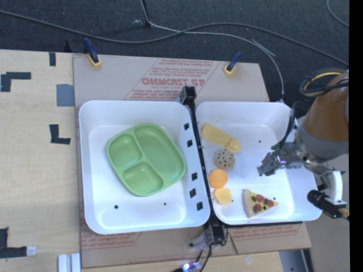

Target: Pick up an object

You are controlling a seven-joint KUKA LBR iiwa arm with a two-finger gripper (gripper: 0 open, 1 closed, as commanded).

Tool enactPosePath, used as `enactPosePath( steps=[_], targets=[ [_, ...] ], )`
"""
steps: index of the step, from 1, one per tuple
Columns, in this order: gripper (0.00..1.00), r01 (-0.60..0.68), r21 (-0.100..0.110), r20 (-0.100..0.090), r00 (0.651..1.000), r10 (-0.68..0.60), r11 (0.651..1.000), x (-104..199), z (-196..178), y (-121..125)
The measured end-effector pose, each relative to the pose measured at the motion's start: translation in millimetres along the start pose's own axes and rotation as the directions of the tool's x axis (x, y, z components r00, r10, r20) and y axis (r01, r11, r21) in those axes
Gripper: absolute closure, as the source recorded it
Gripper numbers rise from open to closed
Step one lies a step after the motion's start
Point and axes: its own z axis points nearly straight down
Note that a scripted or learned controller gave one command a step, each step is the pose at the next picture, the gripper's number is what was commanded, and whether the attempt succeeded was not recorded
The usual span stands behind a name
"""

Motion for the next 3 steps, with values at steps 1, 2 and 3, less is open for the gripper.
enactPosePath(
  steps=[1,2,3],
  targets=[
    [1.0,0.0,0.0,0.0,1.0,0.0,1.0,0.0,-39.0,1.2],
    [1.0,0.004,0.004,-0.002,1.0,-0.004,1.0,49.5,-29.3,12.9],
    [1.0,0.005,0.004,-0.003,1.0,-0.005,1.0,105.1,-26.2,30.5]
  ],
)
